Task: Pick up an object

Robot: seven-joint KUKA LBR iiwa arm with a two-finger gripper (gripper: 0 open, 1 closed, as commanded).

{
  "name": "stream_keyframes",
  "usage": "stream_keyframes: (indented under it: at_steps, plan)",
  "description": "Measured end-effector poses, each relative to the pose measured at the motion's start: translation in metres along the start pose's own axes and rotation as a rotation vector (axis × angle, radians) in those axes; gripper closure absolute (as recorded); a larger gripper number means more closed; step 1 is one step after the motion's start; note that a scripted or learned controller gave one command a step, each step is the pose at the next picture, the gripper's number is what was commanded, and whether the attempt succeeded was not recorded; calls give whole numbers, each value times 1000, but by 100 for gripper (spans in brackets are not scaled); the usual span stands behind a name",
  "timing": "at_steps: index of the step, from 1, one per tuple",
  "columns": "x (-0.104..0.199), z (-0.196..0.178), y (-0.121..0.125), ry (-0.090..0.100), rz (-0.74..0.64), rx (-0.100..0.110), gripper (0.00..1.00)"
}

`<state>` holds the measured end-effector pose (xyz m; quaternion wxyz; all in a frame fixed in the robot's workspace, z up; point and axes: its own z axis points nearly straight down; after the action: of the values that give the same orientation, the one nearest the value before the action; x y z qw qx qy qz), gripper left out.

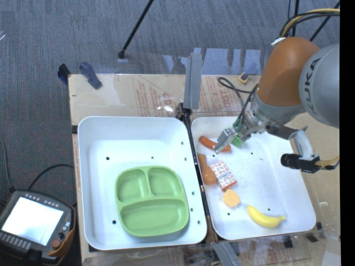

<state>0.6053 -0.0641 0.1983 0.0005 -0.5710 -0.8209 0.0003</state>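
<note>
The right bin holds several small items. An orange hot dog lies near its far left corner. My gripper hangs right over that hot dog's right end, low in the bin, and hides part of it. A second orange-brown piece lies along the bin's left wall. Beside it is a red and white packet. An orange round slice sits below the packet, and a yellow banana lies near the front edge.
The left bin holds a green divided plate. A grey upright post stands behind the gap between the bins. The arm's orange band looms over the right bin's far side. A teach pendant lies at the lower left.
</note>
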Motion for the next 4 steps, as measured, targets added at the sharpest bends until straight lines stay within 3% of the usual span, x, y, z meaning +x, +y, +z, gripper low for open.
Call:
stream_keyframes:
  at_steps: [1,2,3,4]
  plan:
    - [-43,97,23,3,214,8,0]
    - [-4,8,41,-1,379,-5,0]
    - [-93,65,4,1,438,8,0]
    - [-77,101,17,-5,465,-13,0]
